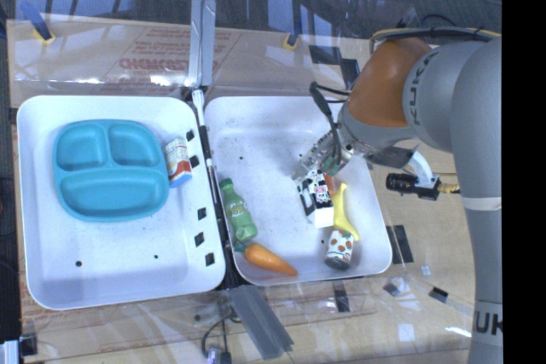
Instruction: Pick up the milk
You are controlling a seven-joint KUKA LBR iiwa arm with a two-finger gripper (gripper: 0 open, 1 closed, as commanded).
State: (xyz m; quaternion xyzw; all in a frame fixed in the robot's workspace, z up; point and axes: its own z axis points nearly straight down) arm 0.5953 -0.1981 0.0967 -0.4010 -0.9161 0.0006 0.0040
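Our tool (319,164) hangs low in the right white bin (256,119), directly over the small black-and-white milk carton (318,199) beside the yellow banana (344,213); we cannot tell its finger state.

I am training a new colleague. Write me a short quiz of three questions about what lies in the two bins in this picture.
1. True or false: the blue divided plate lies in the bin on the view's left.
2. Fill the gap: the carrot lies in the bin on the view's ____ .
3. Which thing lies nearest the claw?
A. the blue divided plate
B. the black-and-white carton
C. the carrot

Key: 1 true; 2 right; 3 B.
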